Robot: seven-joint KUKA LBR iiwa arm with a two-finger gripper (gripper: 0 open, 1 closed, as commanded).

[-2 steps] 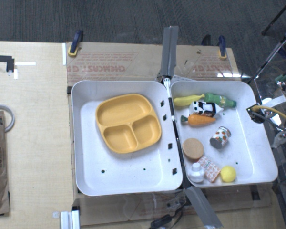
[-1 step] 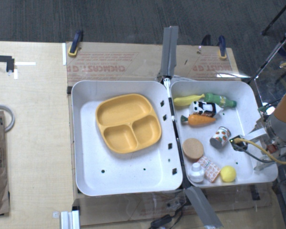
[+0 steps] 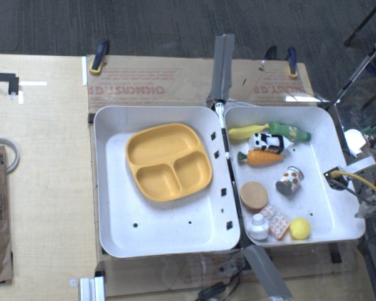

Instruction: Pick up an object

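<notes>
Yellow ball [image 3: 299, 229] in right bin's [image 3: 319, 158] near corner; end effector's opening impossible to tell.

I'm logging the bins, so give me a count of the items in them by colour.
Yellow: 3, the divided plate, banana, ball
Orange: 1, carrot
Green: 1, bottle
Tan: 1, round disc
White or patterned: 4
Total: 10

Bright, even light falls from overhead, so the two white bins [image 3: 106, 187] look almost blown out and shadows under the yellow divided plate [image 3: 169, 162] stay soft and short. A patch of glare [image 3: 354, 141] flares at the right bin's far corner. Focus is fairly sharp, though small toys look slightly soft and grainy.
</notes>
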